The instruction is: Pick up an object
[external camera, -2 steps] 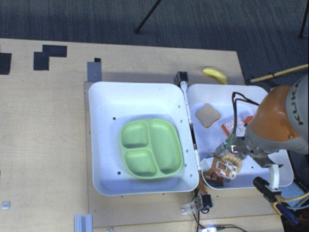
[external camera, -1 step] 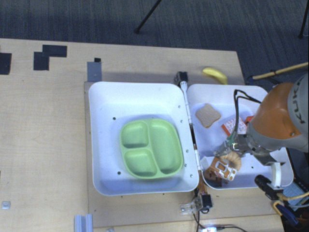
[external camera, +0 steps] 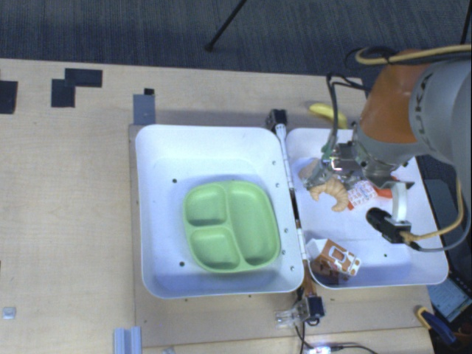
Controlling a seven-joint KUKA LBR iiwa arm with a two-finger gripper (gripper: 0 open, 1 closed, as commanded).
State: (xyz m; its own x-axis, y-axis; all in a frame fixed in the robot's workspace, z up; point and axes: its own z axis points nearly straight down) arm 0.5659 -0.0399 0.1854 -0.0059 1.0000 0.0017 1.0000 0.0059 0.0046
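1. Landmark: the right white bin (external camera: pixel 435 264), one of two side by side on a wooden bench. The grey arm with its orange band reaches over this bin's upper half.
2. The gripper (external camera: pixel 330 169) hangs low near the bin's upper left corner, close to the divider (external camera: pixel 289 190) shared with the left bin.
3. Whether its fingers are spread or closed cannot be told; they are too small and blurred.
4. The likeliest target, a tan croissant-shaped toy (external camera: pixel 331 191), lies just below the gripper on the bin floor, at or near its tips; contact cannot be judged.
5. The toy's long axis runs roughly across the bin, left to right, curving downward at its right end.
6. A brown patterned object (external camera: pixel 335 262) lies at the bin's lower left corner, well apart from the gripper.
7. A green divided tray (external camera: pixel 230 226) rests in the left bin.
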